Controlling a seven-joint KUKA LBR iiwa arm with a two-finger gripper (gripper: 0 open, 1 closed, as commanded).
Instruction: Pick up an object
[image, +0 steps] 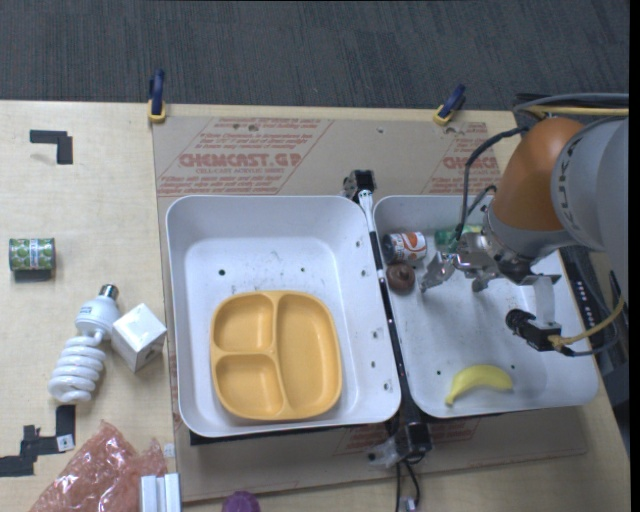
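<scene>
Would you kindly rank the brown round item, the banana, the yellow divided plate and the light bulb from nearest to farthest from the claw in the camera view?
1. Brown round item, just left of the claw in the right bin.
2. Banana, below it near that bin's front edge.
3. Yellow divided plate, in the left bin.
4. Light bulb, on the bench at far left.

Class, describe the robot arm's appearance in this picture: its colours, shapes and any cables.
The arm is a thick, rounded grey body with a broad orange band. Black and yellow cables loop along it. At its end sits a small metallic grey gripper.
</scene>
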